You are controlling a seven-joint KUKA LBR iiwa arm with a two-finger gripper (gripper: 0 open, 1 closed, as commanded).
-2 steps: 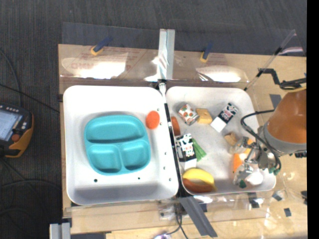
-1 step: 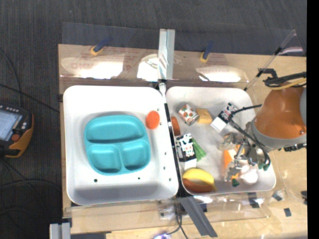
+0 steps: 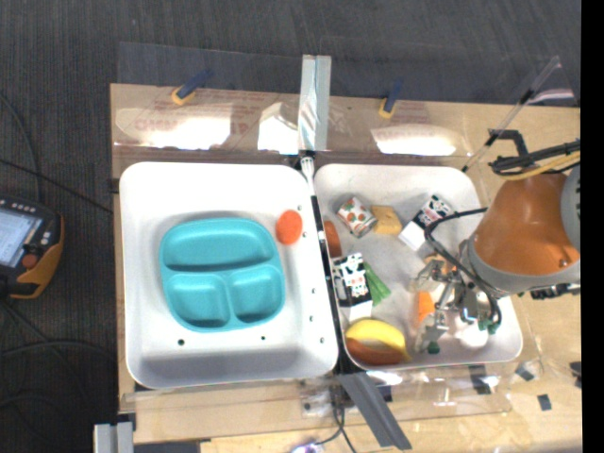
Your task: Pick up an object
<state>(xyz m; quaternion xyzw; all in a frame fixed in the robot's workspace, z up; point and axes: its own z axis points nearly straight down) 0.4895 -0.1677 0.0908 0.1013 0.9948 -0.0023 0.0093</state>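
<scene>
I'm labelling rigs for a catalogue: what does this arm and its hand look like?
The arm is a rounded grey body with a broad orange band above the wrist. Black cables loop around it. The hand is a small metal assembly with exposed wiring and green and orange bits at its end.

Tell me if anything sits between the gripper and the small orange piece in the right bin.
Nothing visible does. The gripper hangs low in the right bin, right beside the small orange piece. The yellow-and-red fruit lies off to one side, toward the bin's near wall.
</scene>
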